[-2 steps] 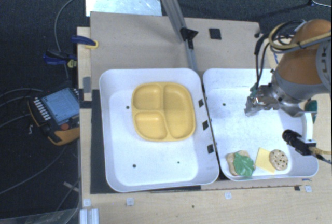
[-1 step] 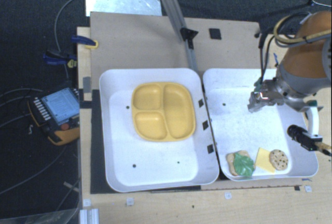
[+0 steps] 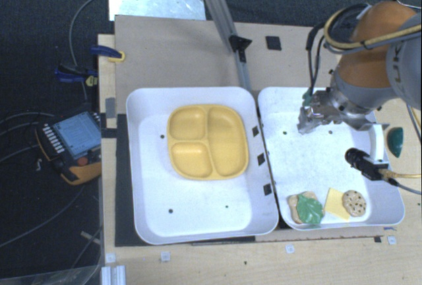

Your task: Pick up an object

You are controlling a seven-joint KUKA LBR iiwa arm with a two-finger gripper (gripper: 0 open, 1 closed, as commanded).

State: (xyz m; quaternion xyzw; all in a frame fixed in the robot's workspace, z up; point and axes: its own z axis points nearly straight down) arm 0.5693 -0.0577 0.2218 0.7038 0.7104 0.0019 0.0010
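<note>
Three small flat toy foods — green piece, yellow wedge, cookie — lie at right bin's near edge; judged light, stiff, best pinched across edges; claw state undetermined.

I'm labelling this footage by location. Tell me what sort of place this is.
Most likely a robotics lab test bench. A grey and orange robot arm reaches over two white bins, toy food such as a cookie lies in the right one, and loose cables run across the floor.
</note>
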